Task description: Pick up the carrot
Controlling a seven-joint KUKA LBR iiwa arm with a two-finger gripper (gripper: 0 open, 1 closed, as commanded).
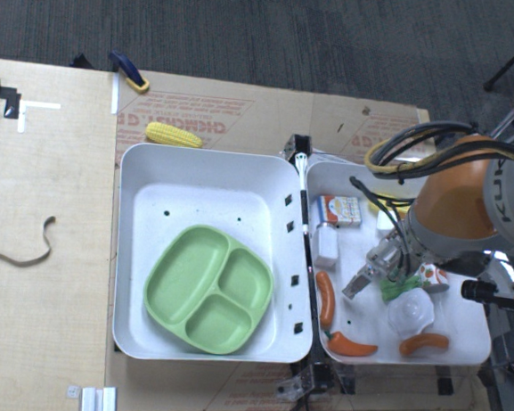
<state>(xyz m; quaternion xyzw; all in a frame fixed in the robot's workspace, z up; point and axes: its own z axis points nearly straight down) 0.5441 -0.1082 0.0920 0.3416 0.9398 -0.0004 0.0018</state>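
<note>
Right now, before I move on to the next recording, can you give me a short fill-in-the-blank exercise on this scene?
1. The green plate has ___ compartments.
2. The gripper hangs over the bin on the view's ___ side.
3. The yellow corn cob lies on the ___, not in a bin.
Missing words: three; right; cardboard.

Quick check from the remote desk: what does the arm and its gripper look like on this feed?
The arm is grey with a broad orange band above the wrist. Black and yellow cables loop over it. The gripper is bare grey metal with slim fingers.
</note>
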